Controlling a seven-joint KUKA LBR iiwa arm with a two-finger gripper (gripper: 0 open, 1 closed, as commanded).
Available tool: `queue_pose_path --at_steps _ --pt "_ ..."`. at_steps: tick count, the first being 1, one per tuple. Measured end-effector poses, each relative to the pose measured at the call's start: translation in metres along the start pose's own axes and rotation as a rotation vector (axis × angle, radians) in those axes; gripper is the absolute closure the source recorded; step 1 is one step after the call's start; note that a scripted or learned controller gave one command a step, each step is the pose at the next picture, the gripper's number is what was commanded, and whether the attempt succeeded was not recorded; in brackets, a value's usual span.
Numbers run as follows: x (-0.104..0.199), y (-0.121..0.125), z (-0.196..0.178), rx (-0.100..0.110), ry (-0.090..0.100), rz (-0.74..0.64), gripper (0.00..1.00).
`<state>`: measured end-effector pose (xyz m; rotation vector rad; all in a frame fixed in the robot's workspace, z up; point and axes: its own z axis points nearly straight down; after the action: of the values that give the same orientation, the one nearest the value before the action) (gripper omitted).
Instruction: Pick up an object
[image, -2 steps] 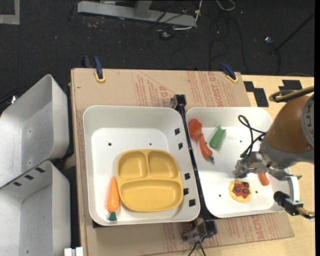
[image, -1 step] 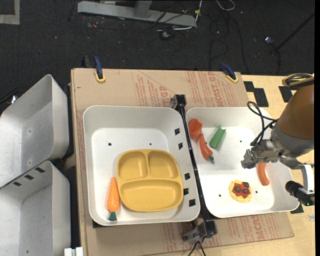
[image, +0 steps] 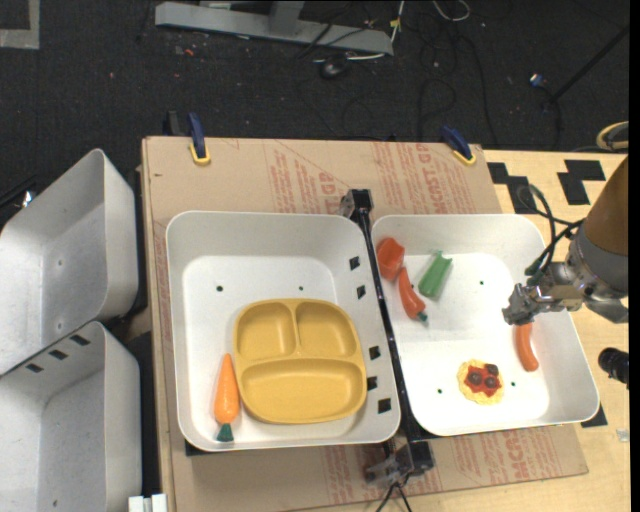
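Dark floor surrounds the surface (image: 300, 160) I'm watching; two white bins sit on it. In the right bin (image: 560, 400), near its right edge, the tool (image: 524, 308) hovers just above the sausage (image: 526, 348), lengthwise front-to-back. Grip state: can't tell.

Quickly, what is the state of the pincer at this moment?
Pincer: above the sausage in the right bin; open or closed cannot be told.

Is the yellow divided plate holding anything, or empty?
Empty: all three compartments of the yellow plate show bare yellow; the carrot lies beside it.
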<state>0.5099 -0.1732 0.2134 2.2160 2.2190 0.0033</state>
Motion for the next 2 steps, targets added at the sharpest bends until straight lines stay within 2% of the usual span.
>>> queue_pose_path --at_steps 1,2 --pt "-0.001 0.009 -0.046 0.0 0.0 -0.002 1.0" --pt "0.052 0.014 -0.051 0.004 0.004 -0.007 1.0"
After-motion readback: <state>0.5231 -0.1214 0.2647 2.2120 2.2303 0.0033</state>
